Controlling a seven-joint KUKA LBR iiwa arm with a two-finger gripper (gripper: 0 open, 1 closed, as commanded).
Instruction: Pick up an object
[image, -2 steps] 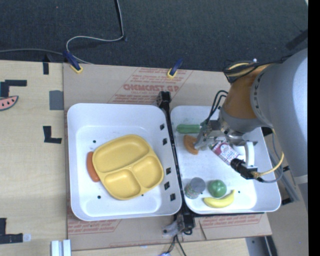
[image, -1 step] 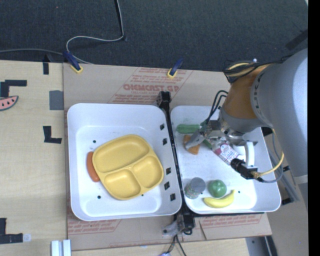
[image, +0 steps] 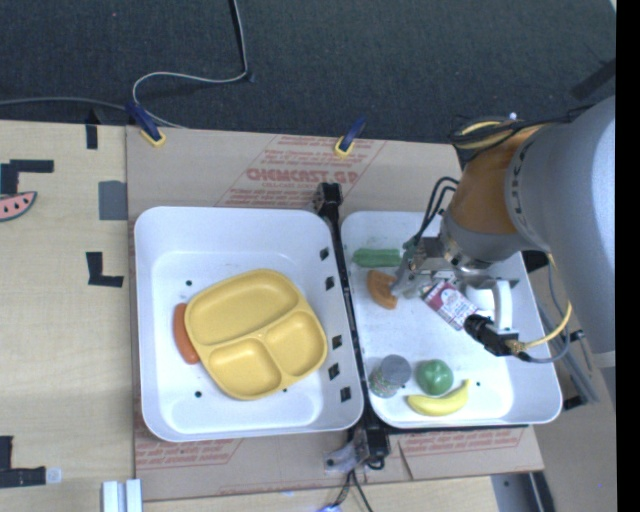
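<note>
Bench: cardboard sheet w/ 2 white bins side by side.

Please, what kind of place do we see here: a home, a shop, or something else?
Most likely a robotics lab bench for grasping trials. A robot arm reaches over two white bins clamped on cardboard, and they hold toy items: a yellow divided tray, a banana, a green apple.

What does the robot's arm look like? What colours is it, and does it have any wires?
The big rounded grey arm has an orange band above the wrist. Thin black and yellow cables loop around the band. Below it sits a small metal two-finger gripper with silvery and dark parts. A white piece with a black end sticks out nearby.
</note>
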